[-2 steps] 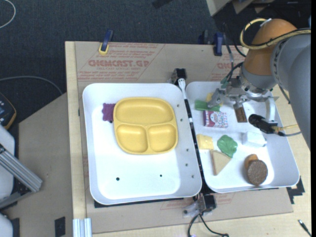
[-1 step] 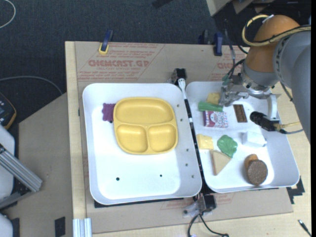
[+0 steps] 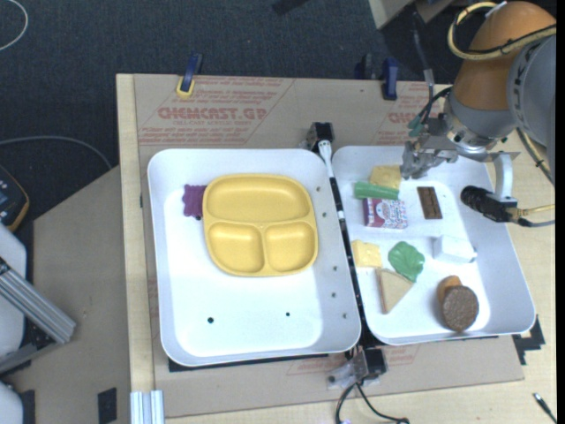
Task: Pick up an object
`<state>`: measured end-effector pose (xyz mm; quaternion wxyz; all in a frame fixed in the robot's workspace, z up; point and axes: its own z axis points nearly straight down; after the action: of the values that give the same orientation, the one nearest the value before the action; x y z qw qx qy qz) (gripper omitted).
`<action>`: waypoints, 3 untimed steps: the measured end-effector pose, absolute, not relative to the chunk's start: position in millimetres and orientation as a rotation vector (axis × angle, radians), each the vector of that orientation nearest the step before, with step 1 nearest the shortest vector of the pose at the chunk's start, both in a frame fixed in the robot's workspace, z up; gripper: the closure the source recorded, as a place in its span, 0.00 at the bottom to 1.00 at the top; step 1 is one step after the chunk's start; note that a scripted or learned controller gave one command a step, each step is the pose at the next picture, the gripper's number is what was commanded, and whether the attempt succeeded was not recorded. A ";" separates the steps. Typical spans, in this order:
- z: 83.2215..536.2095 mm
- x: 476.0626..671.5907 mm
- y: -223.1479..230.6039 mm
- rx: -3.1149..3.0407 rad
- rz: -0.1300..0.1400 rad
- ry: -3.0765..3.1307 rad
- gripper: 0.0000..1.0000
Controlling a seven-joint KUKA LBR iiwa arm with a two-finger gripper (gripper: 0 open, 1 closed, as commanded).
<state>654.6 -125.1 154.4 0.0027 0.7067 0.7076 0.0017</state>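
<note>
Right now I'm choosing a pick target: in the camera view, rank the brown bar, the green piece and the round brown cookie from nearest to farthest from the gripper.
From the gripper:
1. Brown bar, just below it.
2. Green piece, mid-bin.
3. Round brown cookie, near front corner.

The arm (image 3: 508,56) is cut off by the picture's right and top edges, so only its orange band and wrist are seen. The gripper (image 3: 415,168) is small and dark against the right bin (image 3: 503,272); how its fingers stand cannot be told. It covers the upper edge of a pale yellow piece (image 3: 385,178). A purple item (image 3: 193,200) is half hidden behind the yellow divided tray (image 3: 260,223). The print on the small red-and-white packet (image 3: 386,212) is too small to read.
</note>
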 end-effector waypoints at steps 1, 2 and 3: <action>197.8 656.9 -125.7 2.216 0.006 2.218 1.00; 227.1 658.0 -125.6 2.217 0.005 2.219 1.00; 237.6 644.0 -71.6 2.217 0.002 2.230 1.00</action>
<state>644.0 -71.6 237.6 -0.0012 0.7050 0.7092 0.0007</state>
